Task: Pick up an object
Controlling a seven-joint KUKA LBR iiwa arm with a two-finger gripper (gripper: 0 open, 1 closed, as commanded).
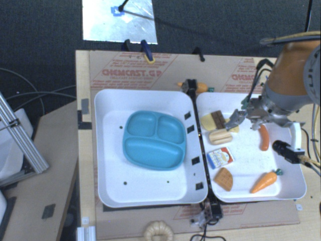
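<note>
Nothing was picked up yet: the gripper (pixel 234 120) hung over the bread roll (pixel 220 136) in the right bin (pixel 296 185), its grip state unclear.

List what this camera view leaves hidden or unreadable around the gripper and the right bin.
- Gripper: finger gap too small and blurred to judge, camera view.
- Arm: cut off by the right edge, and it covers the right bin's far corner.
- Small carton: label print too small to read.
- Yellow item behind the bins: mostly hidden by the black clamp.
</note>
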